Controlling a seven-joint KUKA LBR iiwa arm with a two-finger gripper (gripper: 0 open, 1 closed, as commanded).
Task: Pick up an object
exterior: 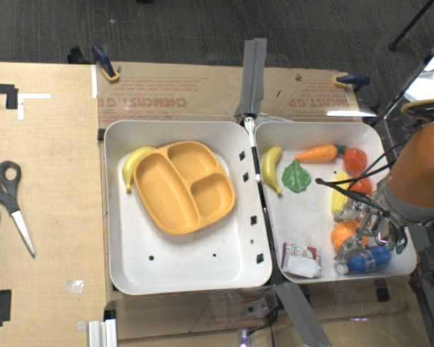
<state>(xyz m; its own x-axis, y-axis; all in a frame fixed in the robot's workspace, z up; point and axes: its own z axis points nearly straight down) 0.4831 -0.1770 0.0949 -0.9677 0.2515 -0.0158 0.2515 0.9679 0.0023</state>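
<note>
The worktop [43,194] is pale wood, with brown cardboard [173,92] laid under two white bins, and beyond its far edge lies dark grey carpet [202,13]. Taking the right bin [315,132] as the landmark: at its near edge lie one small white packet [300,260] with red print and, to the right of it, one blue bottle [367,259]. Just above the bottle the gripper [362,226] hangs low over the bin's right side amid cables; whether it is spread or closed cannot be told, and nothing shows between its fingers. Beside it sit one orange fruit [343,233] and one yellow piece [339,197], partly hidden. Further back in the bin lie one green leaf [296,177], one banana [273,169] along the left wall, one carrot [317,153] and one red piece [354,160]. Left of the right bin, touching it, is the left bin [181,270], holding one yellow divided plate [182,186] with a second banana [135,163] tucked at its far left rim. Well left of both bins, one pair of scissors [13,204] rests on the bare wood. Two blue clamps [105,62] pin the cardboard at the far edge, the other [351,81] behind the right bin.
</note>
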